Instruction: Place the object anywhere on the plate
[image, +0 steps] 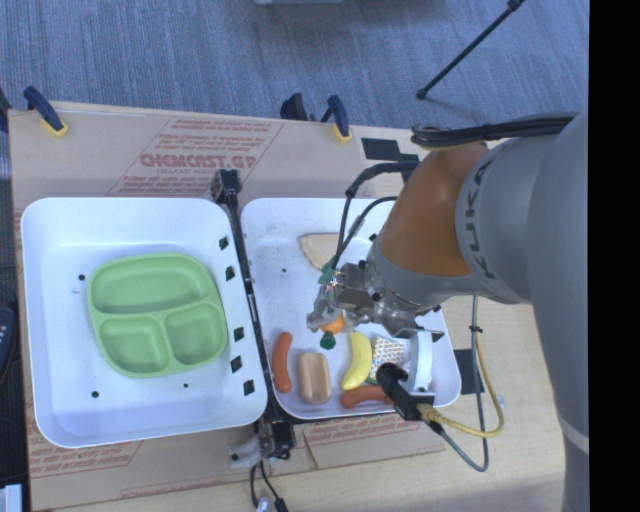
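Over the right bin (290, 215), the fingers (326, 318) hang low above the toy food, pointing down, at an orange piece with a green end, carrot-like (334, 324). Whether they are spread or closed on it cannot be told; metal and toy blur together. No firm grip can be claimed.

Just beside, along the bin's near wall: a sausage (283, 361), a hot dog bun (313, 378), a banana (357, 360), a second sausage (362, 397) under the wrist. A tan wedge (318, 245) lies apart near the far wall. They are crowded, so a descent likely nudges neighbours.

Left bin (40, 300) holds the green plate (155, 312), three compartments, flat, well apart from the food. Judgement: pick stage, nothing on the plate yet; the carry must clear the two rims between the bins on the worktop (120, 140).
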